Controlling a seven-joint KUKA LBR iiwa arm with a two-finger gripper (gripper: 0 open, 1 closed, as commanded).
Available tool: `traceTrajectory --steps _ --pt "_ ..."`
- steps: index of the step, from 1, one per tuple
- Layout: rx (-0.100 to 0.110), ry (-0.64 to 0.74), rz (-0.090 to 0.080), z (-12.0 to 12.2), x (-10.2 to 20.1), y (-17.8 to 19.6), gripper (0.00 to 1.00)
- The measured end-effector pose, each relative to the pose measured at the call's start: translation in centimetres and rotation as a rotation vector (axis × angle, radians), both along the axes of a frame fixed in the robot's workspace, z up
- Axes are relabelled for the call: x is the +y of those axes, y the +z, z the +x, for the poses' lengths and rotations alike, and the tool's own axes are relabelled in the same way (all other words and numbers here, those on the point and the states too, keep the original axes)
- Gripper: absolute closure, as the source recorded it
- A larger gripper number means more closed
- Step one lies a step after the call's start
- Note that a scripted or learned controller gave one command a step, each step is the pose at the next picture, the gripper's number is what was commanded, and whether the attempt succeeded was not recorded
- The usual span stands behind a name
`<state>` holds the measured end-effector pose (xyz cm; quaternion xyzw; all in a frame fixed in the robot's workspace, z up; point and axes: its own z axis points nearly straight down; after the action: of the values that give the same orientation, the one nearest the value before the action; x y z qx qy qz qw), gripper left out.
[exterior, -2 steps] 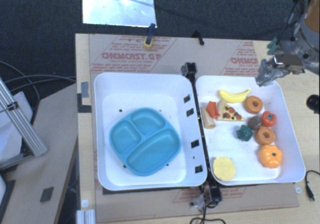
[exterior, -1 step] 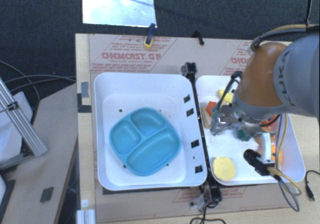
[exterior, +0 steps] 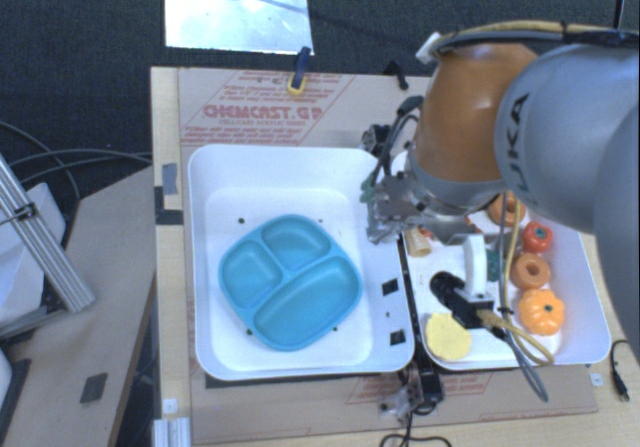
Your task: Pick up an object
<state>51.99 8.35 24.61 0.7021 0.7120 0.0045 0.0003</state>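
Blue tray (exterior: 290,280) in left bin (exterior: 228,203) — pumpkin (exterior: 540,311), perhaps, right.

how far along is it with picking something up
Done: nothing lifted that I can see. The blue plate lies flat in the left bin; the pumpkin, tomato and yellow disc sit in the right bin. In hand: the gripper hangs over the wall between the bins, its grip hidden by the arm. Left: closing on an object and raising it.

The right bin (exterior: 588,331) is largely covered by the arm (exterior: 520,125). An orange fruit (exterior: 500,207) is half hidden beneath it.
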Motion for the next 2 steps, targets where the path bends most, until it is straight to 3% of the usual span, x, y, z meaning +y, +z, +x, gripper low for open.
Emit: traceTrajectory --steps 1,2 --pt "0.001 -0.014 -0.007 5.9 -3.2 -0.4 1.0" --pt "0.018 -0.02 -0.007 -3.8 -8.2 -6.5 1.0"
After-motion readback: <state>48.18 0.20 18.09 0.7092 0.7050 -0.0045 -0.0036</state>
